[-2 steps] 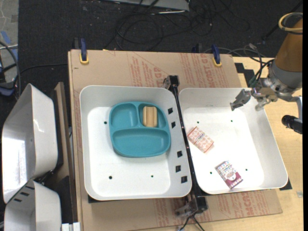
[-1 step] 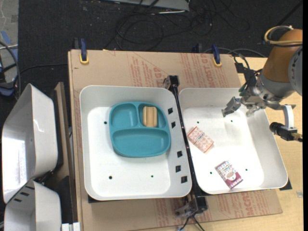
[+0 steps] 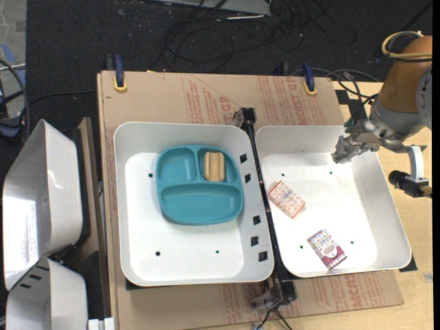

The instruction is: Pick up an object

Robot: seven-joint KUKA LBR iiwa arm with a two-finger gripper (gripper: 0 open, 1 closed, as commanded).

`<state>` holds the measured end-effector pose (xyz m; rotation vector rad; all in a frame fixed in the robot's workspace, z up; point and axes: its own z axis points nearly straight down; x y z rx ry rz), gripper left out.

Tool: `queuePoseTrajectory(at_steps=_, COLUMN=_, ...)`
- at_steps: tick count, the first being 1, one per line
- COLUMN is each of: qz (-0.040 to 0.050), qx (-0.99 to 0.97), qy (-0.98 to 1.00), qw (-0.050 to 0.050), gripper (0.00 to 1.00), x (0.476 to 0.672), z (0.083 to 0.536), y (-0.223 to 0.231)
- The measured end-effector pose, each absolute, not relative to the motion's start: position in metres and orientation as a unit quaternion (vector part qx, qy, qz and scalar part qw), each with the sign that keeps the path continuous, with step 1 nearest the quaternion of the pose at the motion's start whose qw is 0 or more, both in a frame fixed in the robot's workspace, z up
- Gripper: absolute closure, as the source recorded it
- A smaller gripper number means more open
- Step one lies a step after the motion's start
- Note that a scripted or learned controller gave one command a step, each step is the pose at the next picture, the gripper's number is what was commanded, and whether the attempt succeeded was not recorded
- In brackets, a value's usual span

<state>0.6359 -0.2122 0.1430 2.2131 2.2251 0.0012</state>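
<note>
The left bin (image 3: 137, 205) holds a teal divided plate (image 3: 199, 185) with a tan block (image 3: 214, 166) in one compartment. The right bin (image 3: 385, 212) holds a pink packet (image 3: 286, 199) and a patterned packet (image 3: 326, 248). The jaws (image 3: 342, 153) hover over its far corner; their state I cannot tell.

Arm (image 3: 402, 88): comes in from the right side, grey with an orange band above the wrist, bent downward and leftward.
Wrist (image 3: 375, 126): tilted, pointing down and to the left.
Gripper (image 3: 342, 155): hangs low at the arm's end, its tip dark grey; too small and blurred to tell how the tip is set.
</note>
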Motion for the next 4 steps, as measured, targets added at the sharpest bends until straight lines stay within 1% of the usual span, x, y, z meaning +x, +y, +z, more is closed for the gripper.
queuePoseTrajectory(at_steps=1, qz=0.0015, qx=0.706, qy=0.709, qw=0.003, gripper=1.00, x=0.632, z=0.191, y=-0.205)
queuePoseTrajectory(at_steps=2, qz=0.0019, qx=0.705, qy=0.709, qw=0.004, gripper=1.00, x=0.627, z=0.250, y=-0.200)
queuePoseTrajectory(at_steps=3, qz=0.0016, qx=0.705, qy=0.709, qw=0.004, gripper=1.00, x=0.629, z=0.303, y=-0.200)
queuePoseTrajectory(at_steps=4, qz=0.0005, qx=0.704, qy=0.710, qw=-0.001, gripper=1.00, x=0.631, z=0.283, y=-0.144)
